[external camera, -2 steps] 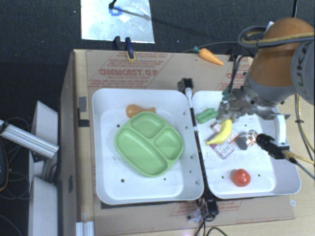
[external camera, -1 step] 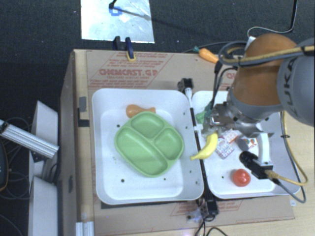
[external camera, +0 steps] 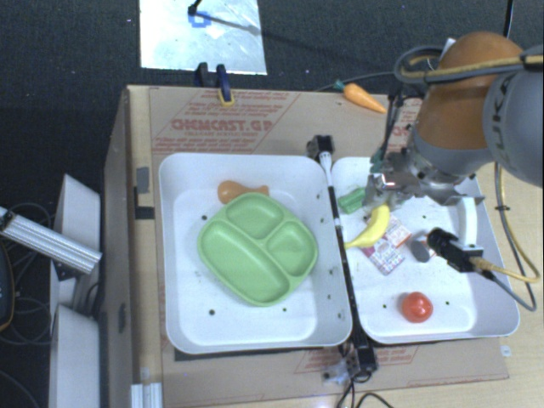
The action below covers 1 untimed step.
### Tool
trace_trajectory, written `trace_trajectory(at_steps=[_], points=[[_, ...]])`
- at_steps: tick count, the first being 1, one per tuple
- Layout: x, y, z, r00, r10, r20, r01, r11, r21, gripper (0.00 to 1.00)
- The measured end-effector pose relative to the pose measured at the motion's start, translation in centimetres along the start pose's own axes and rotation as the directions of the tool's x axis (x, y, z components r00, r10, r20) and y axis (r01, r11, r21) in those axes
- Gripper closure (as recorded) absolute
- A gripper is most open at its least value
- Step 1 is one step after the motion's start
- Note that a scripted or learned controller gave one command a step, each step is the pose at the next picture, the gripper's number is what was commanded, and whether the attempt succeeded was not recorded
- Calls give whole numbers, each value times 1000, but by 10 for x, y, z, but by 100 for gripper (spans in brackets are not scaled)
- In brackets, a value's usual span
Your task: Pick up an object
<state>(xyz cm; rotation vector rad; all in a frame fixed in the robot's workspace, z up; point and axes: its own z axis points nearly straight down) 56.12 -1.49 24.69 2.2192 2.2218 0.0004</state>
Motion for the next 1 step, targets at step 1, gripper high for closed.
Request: trace_trajectory(at_steps=[1], points=[[23, -18, -15, 1000, -4, -1, 4, 1000, 0, 100]])
